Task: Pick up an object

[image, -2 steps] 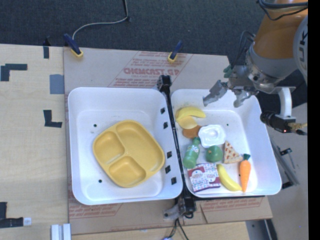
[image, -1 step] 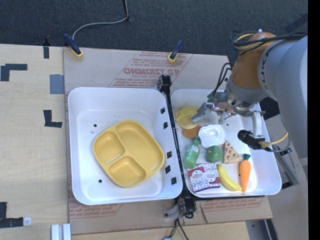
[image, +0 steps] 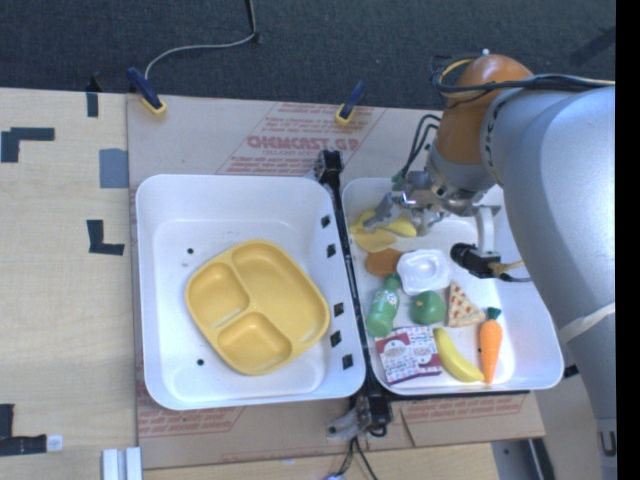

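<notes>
My gripper (image: 395,211) hangs low over the far left part of the right bin (image: 535,363), under the orange band of the wrist. Just below it lies a yellow food piece (image: 377,236), and the gripper's tip is at or touching that piece's upper end. A brown round piece (image: 383,262) and a white cup (image: 421,269) lie just in front of it. The arm hides the bin's far right corner.
Further forward in the right bin lie a green bottle (image: 383,309), a green fruit (image: 428,307), a pizza slice (image: 462,306), a carrot (image: 490,344), a banana (image: 458,357) and a red-white packet (image: 408,354). The left bin (image: 160,268) holds a yellow divided plate (image: 258,305).
</notes>
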